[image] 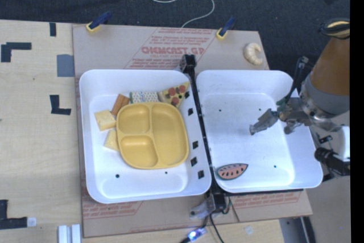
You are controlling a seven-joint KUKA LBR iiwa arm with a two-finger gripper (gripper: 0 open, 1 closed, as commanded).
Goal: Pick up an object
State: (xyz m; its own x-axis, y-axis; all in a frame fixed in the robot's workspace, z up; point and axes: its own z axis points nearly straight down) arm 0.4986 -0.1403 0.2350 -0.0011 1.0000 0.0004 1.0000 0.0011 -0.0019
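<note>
A toy watermelon slice (232,171) lies near the front edge of the right bin (244,85). My gripper (275,127) hangs over the right half of that bin, up and to the right of the slice and apart from it. Its fingers (260,123) are spread open with nothing between them. The left bin (99,179) holds a yellow divided plate (152,135). Tan cracker-like pieces (105,120), a brown piece (120,103) and a pizza-like toy (175,93) lie around the plate's back and left sides.
A divider with black clips (196,122) runs between the two bins. A pale bun-like object (254,53) sits outside on the cardboard behind the right bin. A cable (182,0) loops across the dark floor at the back.
</note>
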